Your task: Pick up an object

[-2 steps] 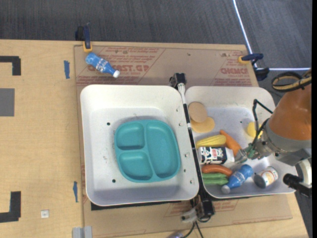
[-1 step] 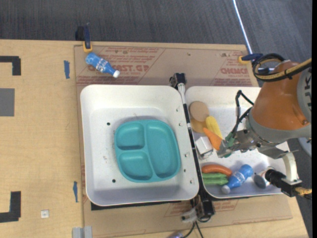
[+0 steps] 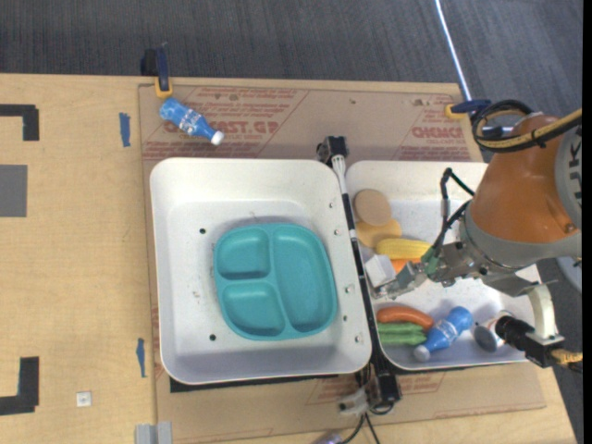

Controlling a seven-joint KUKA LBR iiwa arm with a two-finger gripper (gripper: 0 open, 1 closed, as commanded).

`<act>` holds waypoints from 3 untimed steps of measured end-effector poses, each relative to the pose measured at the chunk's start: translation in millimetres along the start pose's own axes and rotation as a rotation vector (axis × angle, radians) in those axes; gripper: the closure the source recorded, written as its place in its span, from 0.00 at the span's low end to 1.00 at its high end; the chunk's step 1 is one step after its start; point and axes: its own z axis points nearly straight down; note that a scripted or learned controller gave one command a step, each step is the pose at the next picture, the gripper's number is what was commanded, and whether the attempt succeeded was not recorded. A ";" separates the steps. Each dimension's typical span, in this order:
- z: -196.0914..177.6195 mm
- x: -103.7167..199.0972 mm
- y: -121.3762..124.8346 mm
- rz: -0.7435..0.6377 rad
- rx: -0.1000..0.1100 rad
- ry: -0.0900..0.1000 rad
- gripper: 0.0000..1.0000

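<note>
The hand (image 3: 407, 280) hung low in the right bin (image 3: 416, 176), angled into the clutter; I couldn't tell its grip. A yellow banana (image 3: 402, 246) lay just above it, a blue bottle (image 3: 444, 333) just below.

The scene is lit evenly and brightly from above, with no hard-edged shadows cast. The left white bin (image 3: 176, 248) is rendered close to overexposed, and detail on its floor is washed out. A soft, narrow shadow is seen under the teal divided plate (image 3: 275, 280) along its lower edge, and a darker one beneath the front rim of the bins. A mild sheen is carried by the orange band (image 3: 518, 192) of the arm. The wooden bench (image 3: 74, 248) is shown flat and matte. Focus is moderate throughout; small things in the right bin (image 3: 416, 178) are slightly soft, and printed lettering on the board is barely legible. The dark carpet at the top is grainy.
</note>
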 end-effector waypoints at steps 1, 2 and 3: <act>-0.1 -18.6 45.5 0.117 -0.001 -0.001 0.00; 54.6 -55.1 36.0 -0.159 0.002 0.001 0.00; 98.5 -58.8 51.4 -0.253 -0.001 0.000 0.00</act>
